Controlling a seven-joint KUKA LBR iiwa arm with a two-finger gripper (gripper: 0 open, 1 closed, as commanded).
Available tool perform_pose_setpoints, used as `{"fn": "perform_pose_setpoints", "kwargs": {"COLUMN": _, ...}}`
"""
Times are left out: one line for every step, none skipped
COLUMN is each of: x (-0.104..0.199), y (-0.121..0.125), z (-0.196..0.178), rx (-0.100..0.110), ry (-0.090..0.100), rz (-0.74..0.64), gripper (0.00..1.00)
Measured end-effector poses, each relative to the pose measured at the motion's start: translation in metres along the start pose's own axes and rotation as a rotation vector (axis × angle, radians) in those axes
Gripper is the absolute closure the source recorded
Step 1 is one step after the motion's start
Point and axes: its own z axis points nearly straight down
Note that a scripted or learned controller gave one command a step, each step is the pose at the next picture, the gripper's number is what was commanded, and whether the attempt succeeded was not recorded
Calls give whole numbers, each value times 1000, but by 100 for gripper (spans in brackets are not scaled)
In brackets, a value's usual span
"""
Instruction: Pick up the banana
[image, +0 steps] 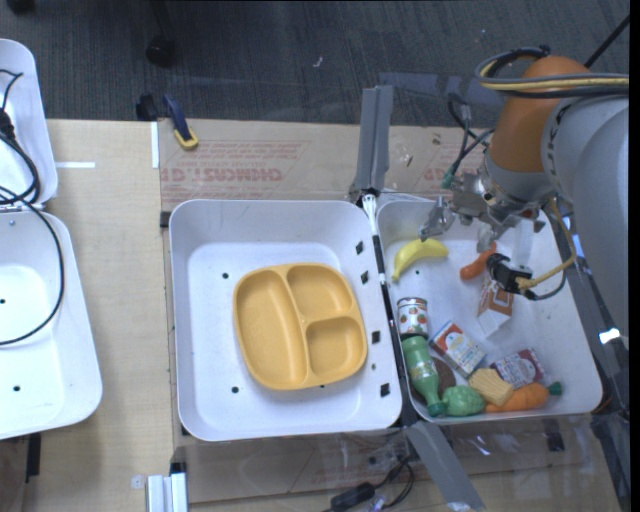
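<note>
Green bottle (421, 368), banana (417, 254) beyond.

We are seeing a smooth, matt yellow banana (418, 255), a glossy yellow plastic tray (298, 325) in a smooth white plastic bin (195, 300), a shiny metal can (412, 317), and a matt wooden bench (100, 160).

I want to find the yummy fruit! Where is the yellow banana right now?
The curved yellow banana lies in the right white bin, near its upper left corner, just above the small red-labelled can and right under the gripper.
</note>
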Motion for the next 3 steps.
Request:
{"fn": "perform_pose_setpoints", "kwargs": {"x": 3, "y": -10, "z": 25, "rx": -25, "ry": 3, "rz": -1, "gripper": 0}}
{"fn": "perform_pose_setpoints", "kwargs": {"x": 3, "y": -10, "z": 25, "rx": -25, "ry": 4, "rz": -1, "gripper": 0}}
{"fn": "perform_pose_setpoints", "kwargs": {"x": 3, "y": -10, "z": 25, "rx": -25, "ry": 4, "rz": -1, "gripper": 0}}
